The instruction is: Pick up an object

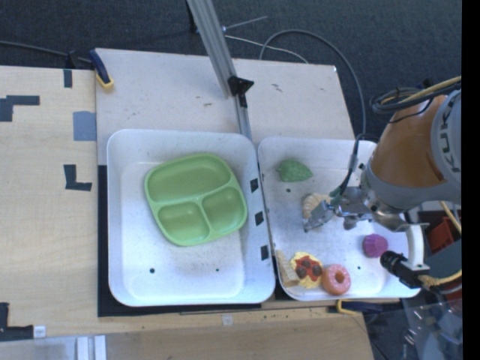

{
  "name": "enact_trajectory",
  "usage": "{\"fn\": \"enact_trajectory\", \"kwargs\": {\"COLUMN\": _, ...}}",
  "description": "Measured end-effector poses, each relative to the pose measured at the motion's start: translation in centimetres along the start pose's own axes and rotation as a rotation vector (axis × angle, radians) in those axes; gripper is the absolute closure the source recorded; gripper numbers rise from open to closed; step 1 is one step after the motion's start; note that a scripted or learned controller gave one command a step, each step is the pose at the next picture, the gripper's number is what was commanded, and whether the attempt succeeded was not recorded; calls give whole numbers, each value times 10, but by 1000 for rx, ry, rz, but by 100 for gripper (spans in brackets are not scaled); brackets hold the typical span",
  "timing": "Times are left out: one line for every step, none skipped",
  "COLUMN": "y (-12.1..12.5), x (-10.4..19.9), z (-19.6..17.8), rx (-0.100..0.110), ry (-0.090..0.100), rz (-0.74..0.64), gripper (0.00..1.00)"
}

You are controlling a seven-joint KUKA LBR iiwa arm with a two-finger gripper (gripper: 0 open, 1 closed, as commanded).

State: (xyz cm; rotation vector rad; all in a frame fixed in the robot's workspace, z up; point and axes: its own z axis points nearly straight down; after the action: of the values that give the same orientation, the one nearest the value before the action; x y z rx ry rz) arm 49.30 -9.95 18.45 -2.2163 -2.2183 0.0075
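One metal gripper (312, 217), fingers' state unclear, touches a lumpy beige object (314, 201) beside a glazed doughnut (336, 279).

Two white bins (120, 201), one green plate (196, 198) (three compartments), five food toys (294, 171).
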Motion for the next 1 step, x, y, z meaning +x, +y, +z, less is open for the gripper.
{"fn": "enact_trajectory", "kwargs": {"y": 6, "x": -4, "z": 49, "rx": 0, "ry": 0, "rz": 0, "gripper": 0}}
